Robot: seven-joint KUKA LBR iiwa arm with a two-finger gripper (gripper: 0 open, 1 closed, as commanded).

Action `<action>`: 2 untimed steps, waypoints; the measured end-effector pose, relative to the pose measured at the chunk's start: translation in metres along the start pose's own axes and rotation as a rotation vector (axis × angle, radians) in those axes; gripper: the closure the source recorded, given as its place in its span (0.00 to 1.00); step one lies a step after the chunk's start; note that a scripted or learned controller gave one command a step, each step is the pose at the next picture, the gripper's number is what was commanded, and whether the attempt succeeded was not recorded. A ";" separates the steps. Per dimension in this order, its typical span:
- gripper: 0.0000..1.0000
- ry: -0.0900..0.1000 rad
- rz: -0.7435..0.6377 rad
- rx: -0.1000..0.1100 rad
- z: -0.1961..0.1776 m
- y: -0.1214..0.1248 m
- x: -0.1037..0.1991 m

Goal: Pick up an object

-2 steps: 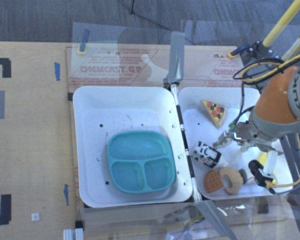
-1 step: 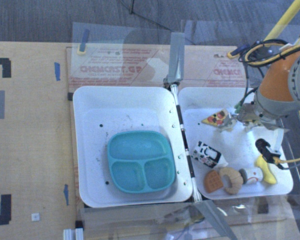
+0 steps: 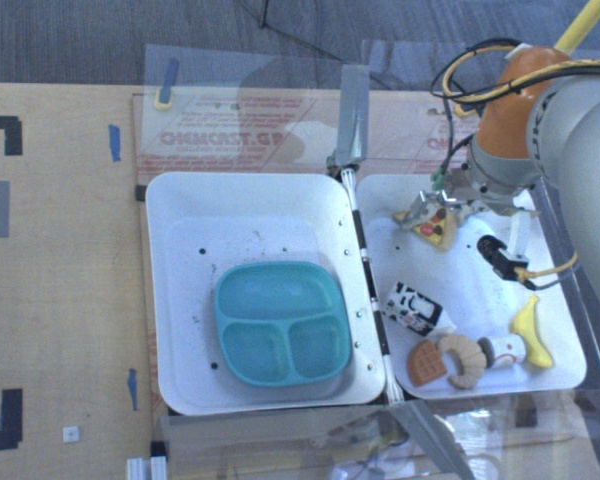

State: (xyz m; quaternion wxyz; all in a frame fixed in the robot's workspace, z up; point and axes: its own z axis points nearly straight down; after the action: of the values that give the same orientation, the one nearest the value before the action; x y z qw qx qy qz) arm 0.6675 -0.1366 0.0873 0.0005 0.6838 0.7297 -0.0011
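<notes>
Round and brown, a waffle-like disc (image 3: 427,364) lies at the near edge of the right bin (image 3: 462,280), touching a beige ring-shaped piece (image 3: 466,359) on its right. Just beside the ring sits a small white-and-black item (image 3: 502,349), and next to that a yellow banana (image 3: 531,334) curves along the bin's right side.

Across the divider, the left bin (image 3: 180,268) holds a teal divided tray (image 3: 278,320) with three compartments, set toward the near half of the bin. Both bins rest on the pale wooden desk (image 3: 60,268).

Farther back in the right bin, a small black-and-white object (image 3: 414,308) lies close to the wall it shares with the left bin, apart from the cluster at the near edge.

Beyond it, in the far part of the right bin, a yellow-and-red piece (image 3: 437,231) lies on the bin floor. The pincer (image 3: 427,206) is directly over its far side, very close to it or touching it; I cannot tell which, nor whether the pincer is open or closed, nor whether it grips the piece.

Behind the pincer the grey arm (image 3: 570,138) with its orange band (image 3: 515,98) reaches in from the right. A clear sheet with red lettering (image 3: 230,133) lies on the desk behind the bins.
</notes>
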 end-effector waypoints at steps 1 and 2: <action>1.00 -0.001 -0.005 0.009 -0.010 -0.001 0.001; 1.00 0.001 -0.031 -0.003 -0.107 0.004 0.065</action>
State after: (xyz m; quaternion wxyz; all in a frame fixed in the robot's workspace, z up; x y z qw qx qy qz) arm 0.6676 -0.0709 0.1939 0.0010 0.6723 0.7403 0.0004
